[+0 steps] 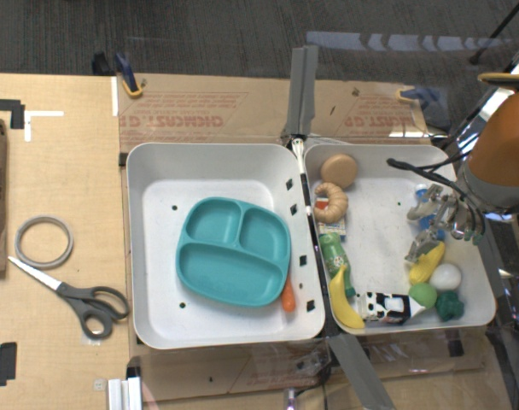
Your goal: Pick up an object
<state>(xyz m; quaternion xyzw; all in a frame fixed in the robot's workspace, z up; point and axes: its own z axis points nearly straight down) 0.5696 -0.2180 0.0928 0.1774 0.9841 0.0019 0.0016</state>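
Note:
My gripper (430,229) reaches in from the right and hangs low over the right side of the right bin (375,229). Just below it lies a yellow toy (428,264), touching or nearly touching the gripper's tip. Beside that sit a white egg (447,276), a light green ball (423,294) and a dark green piece (451,307). Along the bin's left wall lie a brown bun (338,169), a ring-shaped pastry (331,202), a green packet (332,251) and a banana (343,297). A black-and-white toy (386,307) rests at the front.
The left bin (148,229) holds a teal divided plate (234,251) and a small orange carrot (288,297). On the bench to the left lie scissors (76,297) and a tape roll (43,240). Cables hang near the arm's orange band (505,148).

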